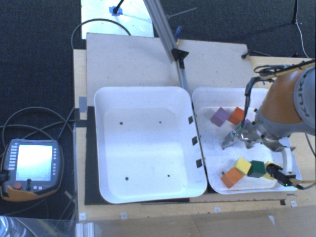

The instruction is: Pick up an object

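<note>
- Blocks lie in the right bin [210, 132] alone, in two clusters, with the hand [232, 139] down between them over a bare patch of the bin floor.
- Nearest the front rim sit three blocks in a row along that edge: an orange block [231, 177] closest to the front left corner of the right bin, a yellow block [242, 165] touching it just behind, and a green block [256, 168] beside the yellow one toward the right rim.
- Above that row, the hand hangs from the grey and orange arm [286, 110], which enters over the right rim; its metal fingers [228, 141] point toward the wall shared with the left bin [143, 142], and I cannot tell whether they are spread or pressed together. Nothing shows between them.
- Farther back, toward the rear rim, a purple block [220, 116] and a second orange block [236, 116] sit side by side, touching or nearly so.
- Judged from this, the purple block lies just beyond the fingers toward the rear rim, the yellow one about as near toward the front rim; either calls for a short sideways shift before descending.
</note>
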`<state>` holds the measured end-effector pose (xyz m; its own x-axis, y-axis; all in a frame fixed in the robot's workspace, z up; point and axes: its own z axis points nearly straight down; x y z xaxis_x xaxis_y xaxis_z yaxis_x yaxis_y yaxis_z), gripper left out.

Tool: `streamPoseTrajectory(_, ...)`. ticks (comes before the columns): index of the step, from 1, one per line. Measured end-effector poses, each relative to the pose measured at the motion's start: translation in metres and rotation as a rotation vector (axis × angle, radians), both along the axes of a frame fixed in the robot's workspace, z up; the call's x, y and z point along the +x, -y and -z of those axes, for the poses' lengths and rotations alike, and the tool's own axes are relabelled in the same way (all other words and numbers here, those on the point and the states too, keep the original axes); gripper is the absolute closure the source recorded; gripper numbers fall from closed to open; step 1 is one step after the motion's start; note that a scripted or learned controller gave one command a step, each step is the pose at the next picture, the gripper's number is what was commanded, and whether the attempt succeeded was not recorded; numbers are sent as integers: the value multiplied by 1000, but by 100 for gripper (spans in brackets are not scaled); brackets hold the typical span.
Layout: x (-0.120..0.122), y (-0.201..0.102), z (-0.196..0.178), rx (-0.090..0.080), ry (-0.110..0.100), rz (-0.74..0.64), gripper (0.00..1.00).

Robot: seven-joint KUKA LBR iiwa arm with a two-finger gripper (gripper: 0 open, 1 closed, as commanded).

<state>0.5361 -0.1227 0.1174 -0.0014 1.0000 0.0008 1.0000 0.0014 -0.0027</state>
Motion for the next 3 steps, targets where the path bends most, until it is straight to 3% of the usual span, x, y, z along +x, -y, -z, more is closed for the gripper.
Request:
streamPoseTrajectory(1,0,0,28,0,1,-1,0)
streamPoseTrajectory(2,1,0,16,-1,6,-3,100)
streamPoseTrajectory(3,2,0,-48,-2,11,-3,100)
